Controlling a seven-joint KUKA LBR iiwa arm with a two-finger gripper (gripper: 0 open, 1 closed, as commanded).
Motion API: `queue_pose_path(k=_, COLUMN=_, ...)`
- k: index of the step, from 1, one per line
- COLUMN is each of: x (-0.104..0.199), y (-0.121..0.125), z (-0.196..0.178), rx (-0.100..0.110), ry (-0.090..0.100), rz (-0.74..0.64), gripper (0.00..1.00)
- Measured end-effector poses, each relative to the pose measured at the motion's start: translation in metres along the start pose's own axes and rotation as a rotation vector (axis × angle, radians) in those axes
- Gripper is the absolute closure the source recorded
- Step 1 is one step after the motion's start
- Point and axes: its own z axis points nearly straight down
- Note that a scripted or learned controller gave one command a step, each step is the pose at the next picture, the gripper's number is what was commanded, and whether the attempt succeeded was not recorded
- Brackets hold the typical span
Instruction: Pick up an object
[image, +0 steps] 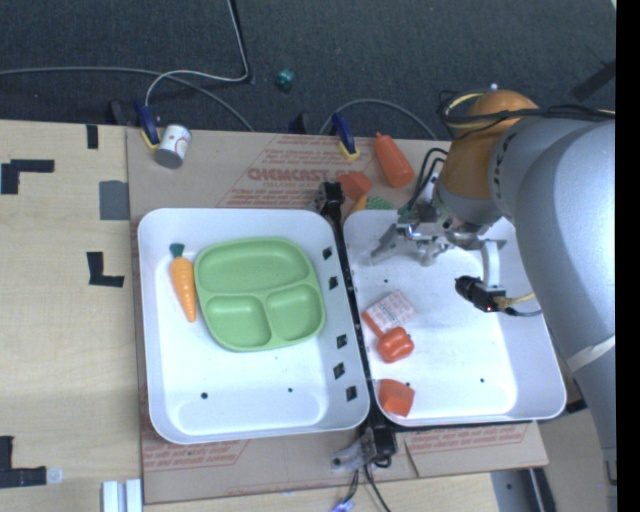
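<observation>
Claw (412, 243) is hanging over the top of the right bin (520, 390), and I cannot tell its state. Orange toy (394, 345) is lying in that bin, near the packet (386, 311). Carrot (182, 283) is lying beside the green plate (260, 293).

A robotics lab: bench (60, 330) with taped-down cardboard (260, 180) and loose cables (200, 80).

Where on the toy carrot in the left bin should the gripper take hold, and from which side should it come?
Grip the carrot across its orange body near the thicker, green-topped end, coming straight down. It lies flat, running along the bin's length, in the narrow strip between the green plate and the bin wall, so the fingers would probably need to close across its width, one toward the wall, one toward the plate.
</observation>
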Motion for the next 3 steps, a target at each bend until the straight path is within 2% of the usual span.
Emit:
queue_pose_path(k=1, x=0.0229, y=-0.0258, z=0.0, rx=0.002, ry=0.0, rz=0.001, gripper=0.0)
queue_pose_path(k=2, x=0.023, y=-0.0253, z=-0.0098, rx=0.001, ry=-0.001, rz=0.0, gripper=1.0)
queue_pose_path(k=3, x=0.023, y=-0.0254, z=-0.0096, rx=0.001, ry=0.0, rz=0.0, gripper=0.0)
